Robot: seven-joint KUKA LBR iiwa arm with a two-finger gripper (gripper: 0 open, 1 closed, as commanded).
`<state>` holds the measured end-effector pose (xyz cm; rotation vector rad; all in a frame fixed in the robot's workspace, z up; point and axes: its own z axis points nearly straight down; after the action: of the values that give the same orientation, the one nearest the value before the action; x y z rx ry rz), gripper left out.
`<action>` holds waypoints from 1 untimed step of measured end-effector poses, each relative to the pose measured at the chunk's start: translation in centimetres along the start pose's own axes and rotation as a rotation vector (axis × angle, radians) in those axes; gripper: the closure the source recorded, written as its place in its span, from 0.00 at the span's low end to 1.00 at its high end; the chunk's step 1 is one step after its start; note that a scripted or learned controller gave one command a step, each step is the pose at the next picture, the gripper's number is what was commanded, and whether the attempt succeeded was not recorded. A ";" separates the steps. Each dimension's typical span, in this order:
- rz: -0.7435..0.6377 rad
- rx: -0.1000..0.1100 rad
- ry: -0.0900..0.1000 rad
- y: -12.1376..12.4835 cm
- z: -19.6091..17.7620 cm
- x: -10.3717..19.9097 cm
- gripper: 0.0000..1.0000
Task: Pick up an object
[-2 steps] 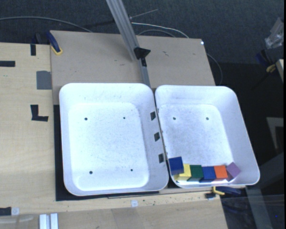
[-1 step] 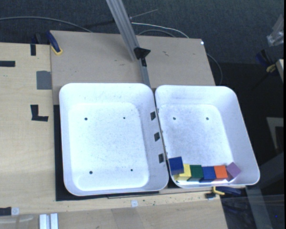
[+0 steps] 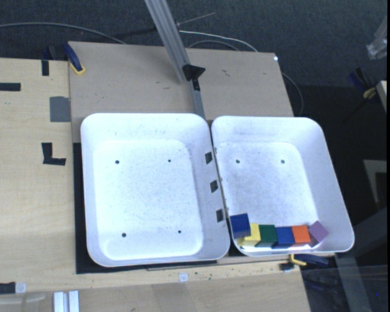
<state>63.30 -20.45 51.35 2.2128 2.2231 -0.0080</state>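
Several small coloured blocks lie in a row along the near wall of the right bin [image 3: 325, 174]. From left to right I see a blue block [image 3: 239, 224], a yellow block [image 3: 252, 234], a green block [image 3: 267, 234], another blue block [image 3: 285, 236], an orange block [image 3: 301, 234] and a purple block [image 3: 318, 231]. They touch one another, packed tightly against the bin's front edge.
The left bin [image 3: 91, 174] stands beside the right one, their walls meeting in the middle. A slanted metal pole [image 3: 166, 25] rises at the back above the bench. A yellow-blue clamp [image 3: 75, 58] sits at the back left, another [image 3: 299, 260] below the right bin.
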 end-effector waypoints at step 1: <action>0.002 0.001 0.007 0.7 0.6 3.7 1.00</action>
<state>63.95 -16.79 50.76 2.2182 2.2252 -0.0017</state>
